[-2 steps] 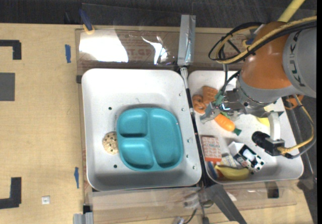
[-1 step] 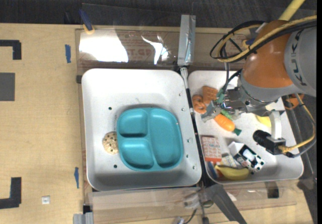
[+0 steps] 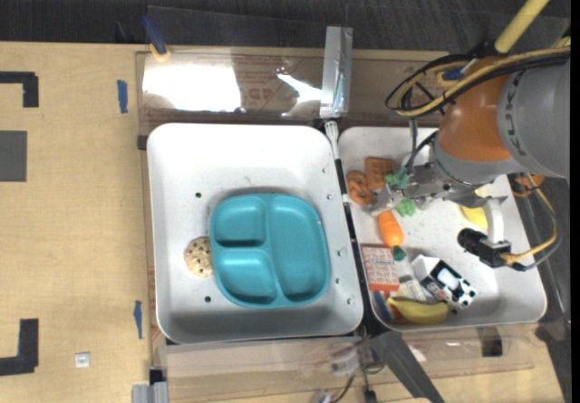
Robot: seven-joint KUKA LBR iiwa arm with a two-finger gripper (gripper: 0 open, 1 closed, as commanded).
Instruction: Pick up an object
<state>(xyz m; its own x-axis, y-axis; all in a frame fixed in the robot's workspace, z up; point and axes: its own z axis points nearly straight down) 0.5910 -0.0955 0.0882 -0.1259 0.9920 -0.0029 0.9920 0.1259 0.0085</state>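
White plastic makes up both shallow bins on the pale wooden counter (image 3: 72,238); the left bin (image 3: 172,166) carries a teal divided tray (image 3: 269,249) with three compartments, lying a little askew, and a speckled cookie (image 3: 198,256) rests just beside the tray's left edge, touching or nearly touching it; the right bin (image 3: 530,292) holds a scatter of small things; a brown pretzel (image 3: 358,184) lies near the bin's upper left corner, with a tan block (image 3: 380,166) just beside it; an orange carrot (image 3: 391,229) lies below them, pointing roughly down the bin; a red-and-white printed card (image 3: 380,268) sits beneath the carrot, near the left wall; a banana (image 3: 419,309) lies along the lower wall, with a black-and-white object (image 3: 449,283) just above it; a second yellow piece (image 3: 473,214) shows toward the right side; the grey arm (image 3: 535,116), with its orange band (image 3: 476,129), reaches in from the right over the upper part of this bin; the hand (image 3: 401,193) hangs low above the bin floor, just beside the pretzel and above the carrot, near some small green pieces (image 3: 405,206); whether its grip is spread or pressed together I cannot tell, and nothing is visibly pinched in it.
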